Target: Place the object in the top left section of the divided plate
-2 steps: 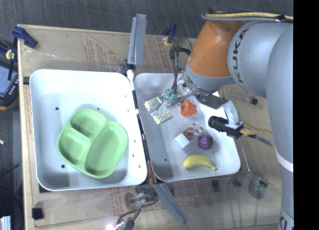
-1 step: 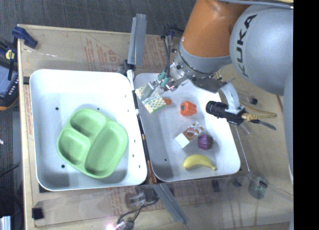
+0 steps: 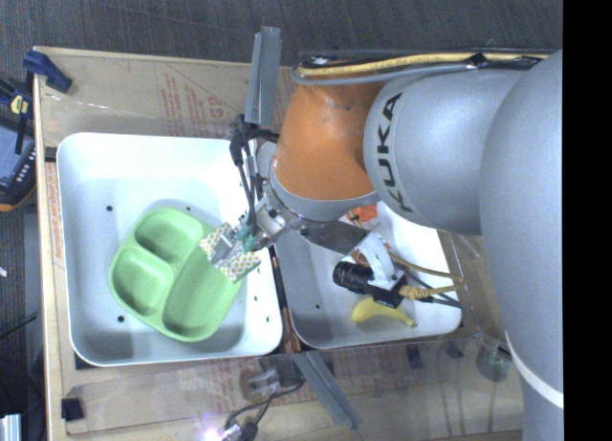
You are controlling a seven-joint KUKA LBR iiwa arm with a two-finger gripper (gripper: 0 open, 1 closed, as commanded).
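Pale wooden desk [image 3: 143,85] bearing two shallow white bins side by side, with a green divided plate [image 3: 143,276] lying in the left bin [image 3: 96,181] and a yellow banana [image 3: 381,313] near the front wall of the right bin [image 3: 316,310]. Grey arm [image 3: 459,143] with orange band reaching in from the right, tool [image 3: 241,238] low beside the inner wall of the left bin, just at the plate's right edge. Small patterned object [image 3: 234,257] right at the tool's tip, overlapping the plate's right rim; cannot tell how far open the tool stands or whether it grips the object.
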